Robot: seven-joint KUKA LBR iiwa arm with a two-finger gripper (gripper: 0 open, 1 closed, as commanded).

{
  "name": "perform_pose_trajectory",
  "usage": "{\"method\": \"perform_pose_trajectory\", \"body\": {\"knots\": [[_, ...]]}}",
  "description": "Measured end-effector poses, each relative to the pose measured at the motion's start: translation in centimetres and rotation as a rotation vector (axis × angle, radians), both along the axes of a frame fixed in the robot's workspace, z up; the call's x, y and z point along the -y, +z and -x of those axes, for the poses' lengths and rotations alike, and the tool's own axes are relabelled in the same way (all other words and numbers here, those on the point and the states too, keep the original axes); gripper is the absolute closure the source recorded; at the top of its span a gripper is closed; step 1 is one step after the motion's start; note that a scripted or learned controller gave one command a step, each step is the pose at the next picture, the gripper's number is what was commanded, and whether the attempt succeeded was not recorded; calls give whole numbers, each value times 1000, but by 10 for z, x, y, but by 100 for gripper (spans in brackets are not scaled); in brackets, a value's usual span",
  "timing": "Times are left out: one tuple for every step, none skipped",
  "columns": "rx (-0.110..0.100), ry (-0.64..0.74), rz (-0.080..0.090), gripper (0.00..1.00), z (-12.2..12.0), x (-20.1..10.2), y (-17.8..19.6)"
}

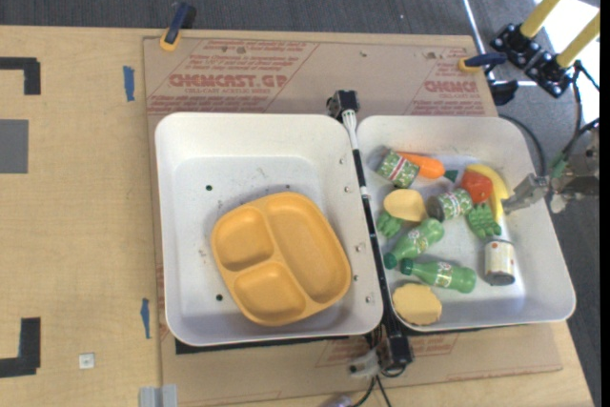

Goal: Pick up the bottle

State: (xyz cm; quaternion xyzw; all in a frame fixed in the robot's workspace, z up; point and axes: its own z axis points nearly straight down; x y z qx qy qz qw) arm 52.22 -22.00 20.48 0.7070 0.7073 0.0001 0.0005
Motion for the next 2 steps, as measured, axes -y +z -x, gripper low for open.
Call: {"method": "perform_pose_trajectory", "body": {"knots": [[-4, -263, -3, 0, 31, -32, -108], [-2, -263, -2, 100, 31, -32, -98]]}}
